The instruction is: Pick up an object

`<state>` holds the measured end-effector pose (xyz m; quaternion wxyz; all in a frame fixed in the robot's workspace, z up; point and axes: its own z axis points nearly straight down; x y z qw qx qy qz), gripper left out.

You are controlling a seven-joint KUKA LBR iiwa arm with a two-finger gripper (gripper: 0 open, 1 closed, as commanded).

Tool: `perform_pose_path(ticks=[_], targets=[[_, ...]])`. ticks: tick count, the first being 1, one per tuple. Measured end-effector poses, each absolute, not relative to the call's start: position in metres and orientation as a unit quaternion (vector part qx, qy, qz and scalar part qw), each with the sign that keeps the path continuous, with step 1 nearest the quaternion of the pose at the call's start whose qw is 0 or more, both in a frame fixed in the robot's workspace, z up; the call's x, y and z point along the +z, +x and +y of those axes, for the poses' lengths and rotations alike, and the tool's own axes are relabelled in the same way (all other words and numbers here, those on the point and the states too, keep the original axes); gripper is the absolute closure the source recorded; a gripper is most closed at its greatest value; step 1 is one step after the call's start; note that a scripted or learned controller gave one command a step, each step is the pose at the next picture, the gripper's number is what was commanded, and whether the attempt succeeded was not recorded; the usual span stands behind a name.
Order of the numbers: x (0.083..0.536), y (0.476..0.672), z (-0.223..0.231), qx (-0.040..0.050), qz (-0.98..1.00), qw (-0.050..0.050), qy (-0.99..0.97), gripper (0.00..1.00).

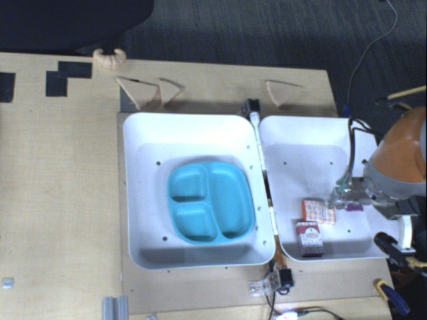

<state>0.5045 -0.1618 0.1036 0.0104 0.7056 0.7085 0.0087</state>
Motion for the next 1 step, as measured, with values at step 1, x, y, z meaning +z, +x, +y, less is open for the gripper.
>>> perform_pose_path(ticks=[1], targets=[[0.2122,0.5921,-0.0801,0.0025,0.709,0.002,0.705,1.00]])
